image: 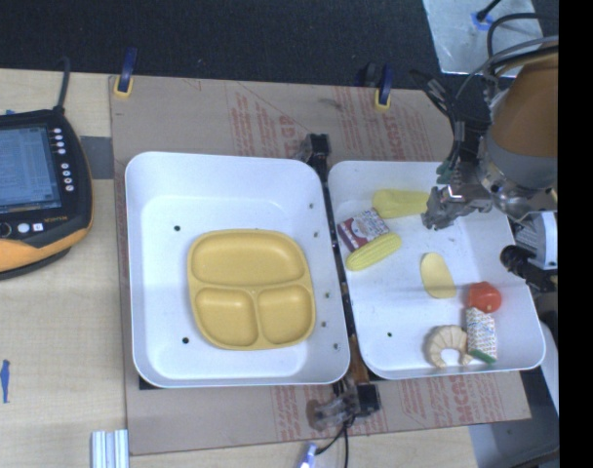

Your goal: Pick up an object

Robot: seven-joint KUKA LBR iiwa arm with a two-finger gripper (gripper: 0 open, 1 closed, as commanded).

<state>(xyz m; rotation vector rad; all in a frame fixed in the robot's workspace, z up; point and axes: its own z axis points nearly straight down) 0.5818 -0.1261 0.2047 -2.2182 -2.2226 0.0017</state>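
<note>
Approach stage, judged. Gripper [441,214] low over right bin [511,359], beside yellow block [399,203]. Opening and contents: cannot tell. Next: settle over one item, descend, close.

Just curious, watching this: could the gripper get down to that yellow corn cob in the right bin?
Probably yes. The corn cob lies in the open, with only a small packet close beside it, and the gripper hovers over the same bin.

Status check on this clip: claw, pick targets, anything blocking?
Claw low over right bin, nothing between its fingers. Nearest: yellow piece, beside it. Corn cob, tomato lie loose. Nothing blocking.
</note>
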